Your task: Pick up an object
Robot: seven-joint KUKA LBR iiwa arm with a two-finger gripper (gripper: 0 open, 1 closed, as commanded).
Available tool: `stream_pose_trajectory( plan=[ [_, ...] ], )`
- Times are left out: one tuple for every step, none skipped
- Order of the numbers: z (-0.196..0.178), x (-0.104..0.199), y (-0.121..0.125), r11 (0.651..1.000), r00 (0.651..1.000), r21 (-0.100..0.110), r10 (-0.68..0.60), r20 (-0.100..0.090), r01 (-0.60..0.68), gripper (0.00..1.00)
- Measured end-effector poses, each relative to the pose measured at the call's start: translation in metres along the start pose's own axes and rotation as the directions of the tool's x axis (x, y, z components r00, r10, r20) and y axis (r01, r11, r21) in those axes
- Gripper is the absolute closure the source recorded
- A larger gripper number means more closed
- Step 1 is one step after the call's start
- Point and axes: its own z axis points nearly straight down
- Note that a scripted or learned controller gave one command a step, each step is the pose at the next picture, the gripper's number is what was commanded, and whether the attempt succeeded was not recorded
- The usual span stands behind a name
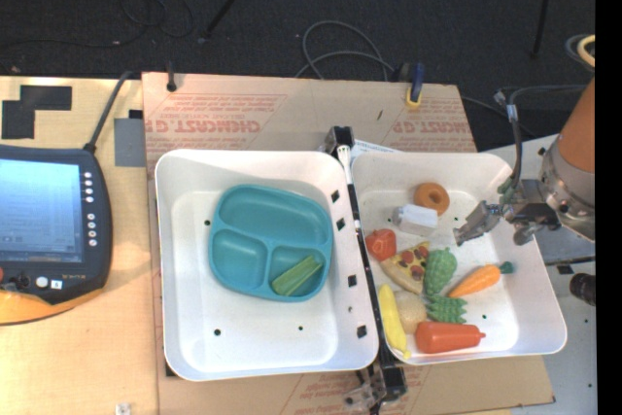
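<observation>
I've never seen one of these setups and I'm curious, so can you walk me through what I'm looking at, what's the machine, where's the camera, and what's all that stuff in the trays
One camera looks down at a slant on a bench with two shallow white bins. The machine is a robot arm reaching in from the picture's right; its two-finger gripper hovers over the right bin, with nothing between its fingers. That bin holds toy food: a donut, a pizza slice, a carrot, a yellow banana, a red pepper and some green vegetables. The left bin holds a teal divided plate with a green piece in one compartment. A control tablet sits at far left.
</observation>
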Motion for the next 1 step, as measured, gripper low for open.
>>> stream_pose_trajectory(
  plan=[
    [0.0972, -0.0497, -0.0315, 1.0, 1.0, 0.009, 0.005, -0.001, -0.005, 0.0]
  ],
)
